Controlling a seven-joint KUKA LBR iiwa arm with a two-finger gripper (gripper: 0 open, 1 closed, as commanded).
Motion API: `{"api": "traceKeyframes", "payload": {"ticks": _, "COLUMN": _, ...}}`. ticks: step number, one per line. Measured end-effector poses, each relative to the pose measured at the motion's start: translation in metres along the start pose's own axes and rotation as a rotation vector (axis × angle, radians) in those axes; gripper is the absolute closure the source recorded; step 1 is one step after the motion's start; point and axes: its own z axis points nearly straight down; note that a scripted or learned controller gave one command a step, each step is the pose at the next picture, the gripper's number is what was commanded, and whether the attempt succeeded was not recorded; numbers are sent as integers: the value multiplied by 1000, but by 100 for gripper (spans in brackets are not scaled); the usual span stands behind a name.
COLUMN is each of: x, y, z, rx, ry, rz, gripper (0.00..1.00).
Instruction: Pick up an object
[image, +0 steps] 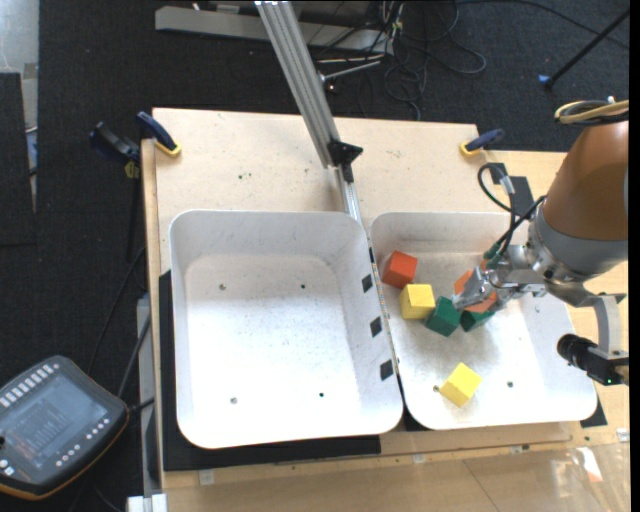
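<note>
Camera view puts the claw (478, 297) low in the right bin (560, 400), down among a tight cluster of blocks. Whether it is spread or pinching anything, I cannot tell; the blocks crowd it too closely. A green block (443, 319) sits touching or just beside it, with a second green piece (476, 318) and something orange (465, 283) right at the tips. A yellow block (418, 300) touches the green one on its left, an orange cube (400, 268) lies just beyond that, and another yellow block (460, 384) rests well apart toward the near wall.

To do this well, I judge the claw should commit to one block only, squared to two flat faces, and lift straight up so the neighbours are not dragged along.

Reaching in from the right over the tabletop (250, 160), the arm (590, 200) bends down, its wrist tilted toward the bin's middle. The left bin (190, 240) sits alongside.
</note>
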Motion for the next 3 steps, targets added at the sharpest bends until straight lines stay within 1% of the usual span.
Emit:
{"api": "traceKeyframes", "payload": {"ticks": 1, "x": 57, "y": 4, "z": 6, "rx": 1, "ry": 0, "rz": 1, "gripper": 100}}
{"api": "traceKeyframes", "payload": {"ticks": 2, "x": 107, "y": 11, "z": 0, "rx": 1, "ry": 0, "rz": 1, "gripper": 100}}
{"api": "traceKeyframes", "payload": {"ticks": 3, "x": 163, "y": 32, "z": 11, "rx": 1, "ry": 0, "rz": 1, "gripper": 100}}
